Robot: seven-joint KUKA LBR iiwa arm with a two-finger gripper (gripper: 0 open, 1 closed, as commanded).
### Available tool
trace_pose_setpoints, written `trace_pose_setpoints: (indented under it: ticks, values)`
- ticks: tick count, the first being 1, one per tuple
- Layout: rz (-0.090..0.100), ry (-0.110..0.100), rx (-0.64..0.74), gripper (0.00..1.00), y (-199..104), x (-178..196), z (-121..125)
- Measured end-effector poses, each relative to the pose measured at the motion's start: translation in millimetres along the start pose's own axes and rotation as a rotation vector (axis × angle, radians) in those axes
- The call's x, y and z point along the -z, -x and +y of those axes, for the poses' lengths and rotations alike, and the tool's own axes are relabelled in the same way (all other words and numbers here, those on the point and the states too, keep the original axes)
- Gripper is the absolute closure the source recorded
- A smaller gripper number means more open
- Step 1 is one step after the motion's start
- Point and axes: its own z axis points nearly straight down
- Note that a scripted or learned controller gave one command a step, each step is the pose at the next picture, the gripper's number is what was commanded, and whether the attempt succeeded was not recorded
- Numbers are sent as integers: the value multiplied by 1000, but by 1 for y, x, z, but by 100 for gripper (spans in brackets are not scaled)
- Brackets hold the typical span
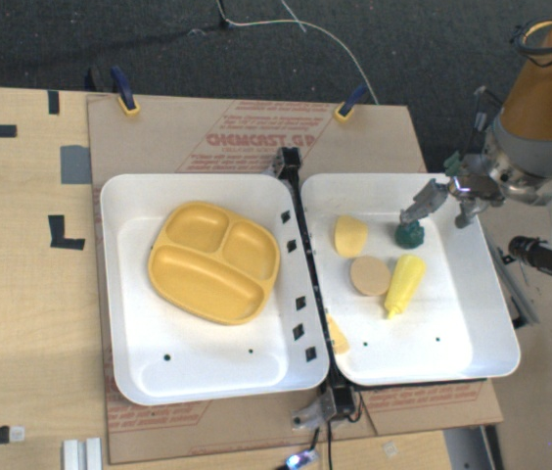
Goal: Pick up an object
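**Arm poised over right bin as pick begins**

I am reaching in from the right, hanging my gripper (444, 204) over the far side of the right bin (472, 351). My jaws are standing apart and holding nothing. The yellow divided plate (215, 260) is filling the left bin (129, 360). The yellow bottle (403, 284), tan disc (370, 275) and yellow block (350, 235) are lying clustered; the small green piece (411, 234), just beside my fingertips, is looking like my likeliest target.

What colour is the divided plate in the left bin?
Yellow; the divided plate shows clearly in the camera view.
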Motion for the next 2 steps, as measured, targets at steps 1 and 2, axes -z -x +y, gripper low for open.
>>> trace_pose_setpoints:
  ticks: [1, 2]
  values:
    - [-2, 12, 4, 0, 0, 7, 2]
    - [-2, 8, 4, 0, -11, -44, 3]
